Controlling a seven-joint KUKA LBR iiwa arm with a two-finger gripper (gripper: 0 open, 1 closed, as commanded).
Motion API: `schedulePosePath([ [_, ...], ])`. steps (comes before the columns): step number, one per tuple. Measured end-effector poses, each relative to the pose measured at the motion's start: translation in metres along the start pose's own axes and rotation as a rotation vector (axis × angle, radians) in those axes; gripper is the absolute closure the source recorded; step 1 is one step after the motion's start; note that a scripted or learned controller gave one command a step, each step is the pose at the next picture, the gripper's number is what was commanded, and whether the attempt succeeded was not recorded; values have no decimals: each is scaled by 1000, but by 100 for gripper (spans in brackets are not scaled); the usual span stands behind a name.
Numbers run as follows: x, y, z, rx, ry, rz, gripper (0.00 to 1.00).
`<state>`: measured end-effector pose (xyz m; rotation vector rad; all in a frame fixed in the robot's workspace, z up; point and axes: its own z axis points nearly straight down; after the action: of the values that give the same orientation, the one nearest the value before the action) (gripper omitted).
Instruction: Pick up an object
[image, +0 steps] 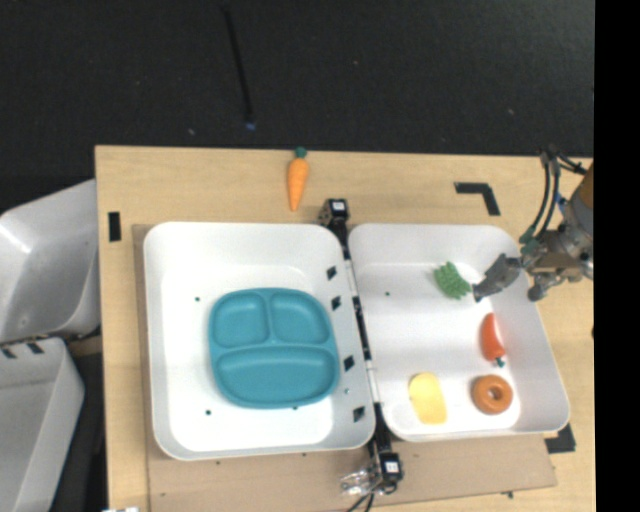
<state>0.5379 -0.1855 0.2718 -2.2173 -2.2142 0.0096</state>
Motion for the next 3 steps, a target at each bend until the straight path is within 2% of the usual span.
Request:
schedulePosePath([
  [1,0,2,-6,-11,-3,-3,0],
  [2,-1,0,57,-5,-1,-1,0],
  [3,1,9,114,-6,-2,1,0],
])
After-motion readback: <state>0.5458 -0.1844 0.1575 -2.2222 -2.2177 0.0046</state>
